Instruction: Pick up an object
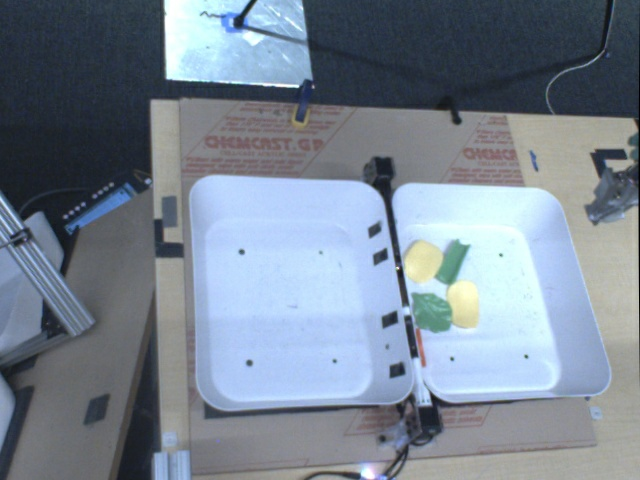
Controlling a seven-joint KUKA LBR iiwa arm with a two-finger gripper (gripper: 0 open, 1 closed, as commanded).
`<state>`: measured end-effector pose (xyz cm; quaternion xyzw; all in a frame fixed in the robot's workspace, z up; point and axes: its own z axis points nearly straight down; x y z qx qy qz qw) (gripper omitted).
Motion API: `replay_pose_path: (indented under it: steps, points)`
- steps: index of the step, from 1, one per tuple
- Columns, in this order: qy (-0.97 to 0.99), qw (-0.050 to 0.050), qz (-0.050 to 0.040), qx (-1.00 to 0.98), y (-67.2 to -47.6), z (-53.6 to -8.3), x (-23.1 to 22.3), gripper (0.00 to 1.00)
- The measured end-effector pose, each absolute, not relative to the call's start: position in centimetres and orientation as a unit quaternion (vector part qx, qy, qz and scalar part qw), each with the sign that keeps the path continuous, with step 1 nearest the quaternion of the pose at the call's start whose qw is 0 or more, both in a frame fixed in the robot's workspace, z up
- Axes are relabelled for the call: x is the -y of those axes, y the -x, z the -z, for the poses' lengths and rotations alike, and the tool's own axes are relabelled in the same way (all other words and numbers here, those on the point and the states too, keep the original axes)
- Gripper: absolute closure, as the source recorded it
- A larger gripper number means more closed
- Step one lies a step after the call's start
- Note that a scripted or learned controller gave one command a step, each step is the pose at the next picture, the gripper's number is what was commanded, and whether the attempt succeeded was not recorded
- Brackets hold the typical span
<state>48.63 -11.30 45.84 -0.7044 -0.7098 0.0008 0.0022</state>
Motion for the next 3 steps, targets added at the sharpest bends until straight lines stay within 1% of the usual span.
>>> replay_pose_path:
  steps: [1, 2, 3]
  points:
    - [0.705, -0.003, 0.0023, 0.71, -50.0, -50.5, 8.1, 1.0]
    - [0.705, -0.002, 0.0022, 0.709, -48.6, -53.7, 5.6, 1.0]
    - [0.709, -0.003, 0.0005, 0.706, -50.3, -53.5, 12.4, 1.0]
